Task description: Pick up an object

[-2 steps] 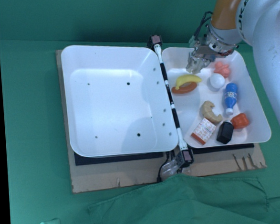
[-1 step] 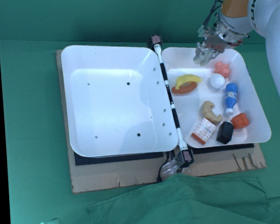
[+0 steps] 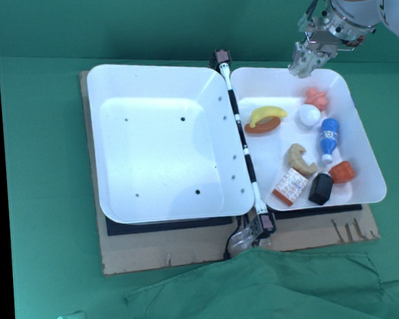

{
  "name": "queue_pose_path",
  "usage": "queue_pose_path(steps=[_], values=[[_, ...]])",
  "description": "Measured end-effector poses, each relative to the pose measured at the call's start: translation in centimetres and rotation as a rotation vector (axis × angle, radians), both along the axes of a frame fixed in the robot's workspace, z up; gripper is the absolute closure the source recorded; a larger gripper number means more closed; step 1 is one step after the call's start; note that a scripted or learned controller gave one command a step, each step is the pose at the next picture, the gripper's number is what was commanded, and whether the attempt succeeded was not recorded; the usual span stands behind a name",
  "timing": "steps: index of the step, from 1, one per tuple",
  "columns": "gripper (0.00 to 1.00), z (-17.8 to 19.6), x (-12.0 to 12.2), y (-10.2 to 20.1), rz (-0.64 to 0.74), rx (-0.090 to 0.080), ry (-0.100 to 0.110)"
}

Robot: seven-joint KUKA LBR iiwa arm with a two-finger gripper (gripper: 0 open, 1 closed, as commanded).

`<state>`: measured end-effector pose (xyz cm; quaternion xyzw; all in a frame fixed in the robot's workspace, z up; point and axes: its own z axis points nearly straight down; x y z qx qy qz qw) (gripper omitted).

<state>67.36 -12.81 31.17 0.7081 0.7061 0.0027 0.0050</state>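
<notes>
Overhead, the hand [image 3: 306, 60] hangs seemingly above the right bin's [image 3: 360, 120] far rim.

Nothing could be read: the blue bottle [image 3: 328, 138] carried a white label and the small carton [image 3: 290, 186] orange print, both too blurred.

We record two white bins on a cardboard sheet [image 3: 158, 254] over green cloth. The left bin [image 3: 106, 94] occupies the frame's centre-left. The right bin [image 3: 365, 185] holds a yellow banana [image 3: 268, 112] touching a red sausage [image 3: 263, 126], an orange starfish-like toy [image 3: 316, 98], a white ball [image 3: 309, 115], a blue bottle [image 3: 329, 138], a tan croissant [image 3: 299, 159], a small orange-and-white carton [image 3: 290, 186], a black block [image 3: 320, 188] and an orange cup [image 3: 343, 172]. The gripper [image 3: 306, 63] hangs over that bin's upper rim, upper right of the frame.
</notes>
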Motion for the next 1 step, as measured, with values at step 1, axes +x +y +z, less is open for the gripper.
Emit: queue_pose_path(steps=[1], values=[[1.00,6.62,0.21,0.04,0.001,0.000,0.000]])
